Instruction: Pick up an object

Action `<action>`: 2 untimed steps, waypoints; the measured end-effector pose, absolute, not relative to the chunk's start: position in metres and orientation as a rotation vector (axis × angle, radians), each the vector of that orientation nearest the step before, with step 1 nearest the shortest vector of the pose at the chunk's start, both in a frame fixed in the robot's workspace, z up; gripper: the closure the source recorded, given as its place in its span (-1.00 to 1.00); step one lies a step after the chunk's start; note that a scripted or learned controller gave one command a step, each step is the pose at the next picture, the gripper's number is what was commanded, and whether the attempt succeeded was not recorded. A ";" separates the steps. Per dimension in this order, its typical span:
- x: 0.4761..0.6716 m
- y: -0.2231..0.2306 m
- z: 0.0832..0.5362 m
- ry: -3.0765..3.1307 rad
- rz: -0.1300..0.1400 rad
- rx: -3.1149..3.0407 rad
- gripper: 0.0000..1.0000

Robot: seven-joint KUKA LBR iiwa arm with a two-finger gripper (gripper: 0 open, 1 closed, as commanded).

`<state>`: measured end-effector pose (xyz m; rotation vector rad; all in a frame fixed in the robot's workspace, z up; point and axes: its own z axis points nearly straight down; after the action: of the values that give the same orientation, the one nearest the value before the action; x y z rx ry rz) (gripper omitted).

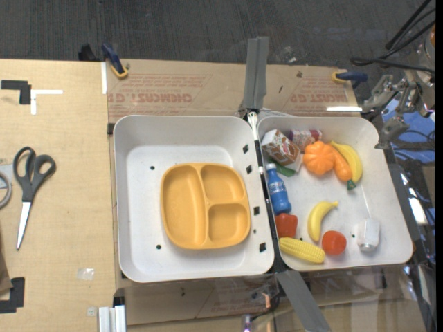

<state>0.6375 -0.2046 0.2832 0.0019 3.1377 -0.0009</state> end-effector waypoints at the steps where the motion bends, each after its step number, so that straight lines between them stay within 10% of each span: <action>1: 0.595 -0.221 0.186 3.134 -0.001 0.149 -1.00; 2: 0.629 -0.221 0.094 3.117 -0.001 0.346 -1.00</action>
<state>0.6286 -0.2209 0.0942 0.3462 3.1169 -0.0013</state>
